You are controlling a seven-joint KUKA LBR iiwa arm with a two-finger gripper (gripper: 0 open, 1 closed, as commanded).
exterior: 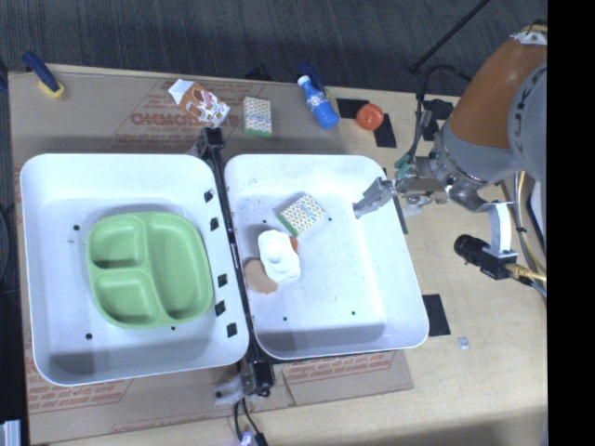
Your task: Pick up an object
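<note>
The right bin (390,286) holds a small packet with a green-and-white check pattern (303,214). Just below it lies a white lumpy object (279,255), with a flat tan piece (261,278) at its lower left. My gripper (370,200) hangs over the bin's upper right rim, reaching in from the right. It is well to the right of the packet and touches none of the things. Nothing shows in its grasp.
A green divided plate (149,268) fills the middle of the left bin (37,249). Behind the bins on the cardboard lie a snack packet (198,103), a small patterned box (257,116), a blue bottle (319,103) and an orange ball (370,115).
</note>
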